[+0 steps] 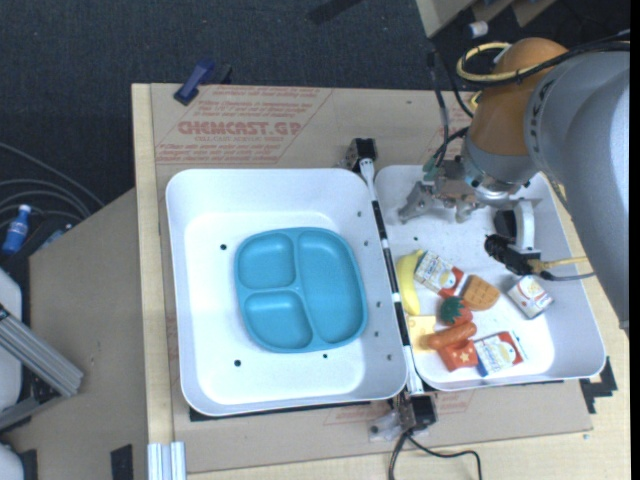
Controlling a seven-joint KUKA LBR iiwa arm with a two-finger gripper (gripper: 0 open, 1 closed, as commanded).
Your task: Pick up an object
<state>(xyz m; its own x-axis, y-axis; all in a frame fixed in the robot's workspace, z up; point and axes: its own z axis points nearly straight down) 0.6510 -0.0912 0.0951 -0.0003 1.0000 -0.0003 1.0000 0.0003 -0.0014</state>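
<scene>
My gripper (440, 206) hangs over the back left part of the right bin (575, 338). Its two grey fingers are spread apart, open, with only white bin floor between them. Below it, toward the front of the bin, lies a pile of toy food: a yellow banana (405, 280) against the left wall, a small white packet (432, 270), an orange cracker-like piece (479, 292), a green-topped item (456, 310), an orange-red carrot-like piece (448, 336) and a red-and-white carton (498, 353). A small white carton (530, 296) lies alone to the right.
The left bin (200, 228) holds a blue divided plate (298, 288). A black part with a yellow cable (512, 253) hangs under the arm's wrist over the right bin. The grey arm covers the right bin's back right corner.
</scene>
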